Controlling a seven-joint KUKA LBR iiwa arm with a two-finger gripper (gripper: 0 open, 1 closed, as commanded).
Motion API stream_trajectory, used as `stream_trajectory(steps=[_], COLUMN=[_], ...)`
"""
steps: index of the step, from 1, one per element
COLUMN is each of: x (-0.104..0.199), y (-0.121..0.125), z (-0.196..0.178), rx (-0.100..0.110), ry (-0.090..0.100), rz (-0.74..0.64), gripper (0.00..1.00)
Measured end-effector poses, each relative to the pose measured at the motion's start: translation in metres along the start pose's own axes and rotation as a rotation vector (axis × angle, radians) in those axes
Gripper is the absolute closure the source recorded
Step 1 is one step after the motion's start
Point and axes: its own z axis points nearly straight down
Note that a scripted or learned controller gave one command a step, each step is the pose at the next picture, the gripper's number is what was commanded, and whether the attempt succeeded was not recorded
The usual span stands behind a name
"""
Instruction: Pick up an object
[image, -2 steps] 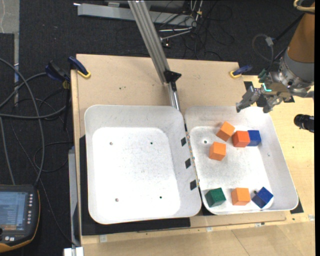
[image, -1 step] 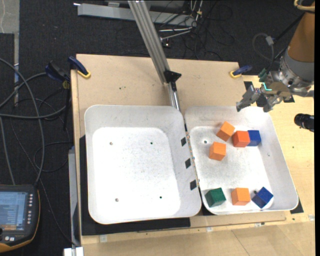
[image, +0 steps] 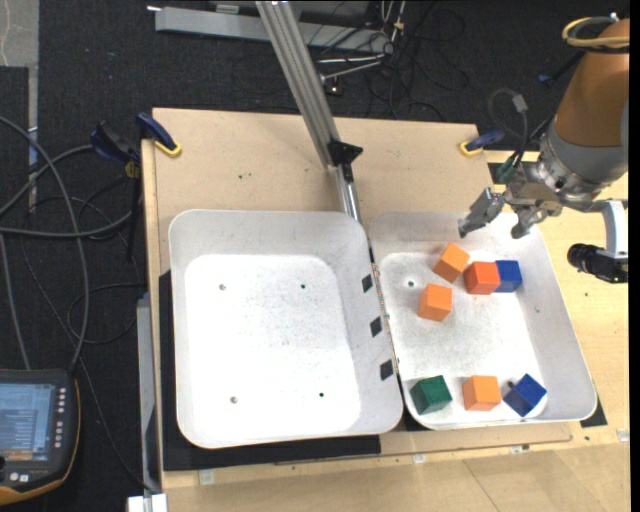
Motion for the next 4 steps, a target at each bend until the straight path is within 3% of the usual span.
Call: stream_trajectory(steps=[2, 3, 4], x=[0.011, 0.011, 0.018], y=[-0.005, -0.003, -0.010], z=[0.091, 0.078, 0.024], rx=[0.000, -0.007, -0.010], ry=[0.001, -0.001, -0.001], rz=[0.000, 0.000, -0.002], gripper=[0.00, 1.00, 1.00])
